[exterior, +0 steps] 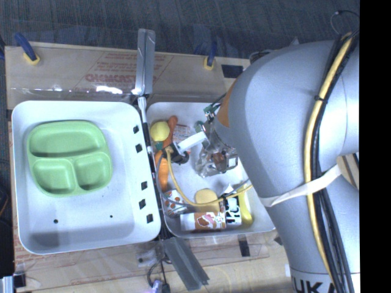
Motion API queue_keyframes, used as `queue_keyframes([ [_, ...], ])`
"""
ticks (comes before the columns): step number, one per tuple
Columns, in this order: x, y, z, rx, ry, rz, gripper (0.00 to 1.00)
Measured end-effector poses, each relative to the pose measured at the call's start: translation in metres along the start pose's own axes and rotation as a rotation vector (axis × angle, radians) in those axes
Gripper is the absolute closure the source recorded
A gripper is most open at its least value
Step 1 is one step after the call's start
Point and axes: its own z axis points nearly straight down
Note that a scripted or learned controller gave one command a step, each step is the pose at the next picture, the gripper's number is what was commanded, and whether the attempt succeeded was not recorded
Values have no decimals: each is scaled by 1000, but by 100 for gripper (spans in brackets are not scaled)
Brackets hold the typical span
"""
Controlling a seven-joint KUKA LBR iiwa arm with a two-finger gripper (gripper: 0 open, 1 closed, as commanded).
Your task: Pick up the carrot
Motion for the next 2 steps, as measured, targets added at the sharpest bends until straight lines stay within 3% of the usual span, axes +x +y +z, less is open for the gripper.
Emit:
queue_keyframes([
  [1, 39, -84, -101, -4, 4, -18, 100],
  [2, 38, -83, -101, -4, 4, -18, 0],
])
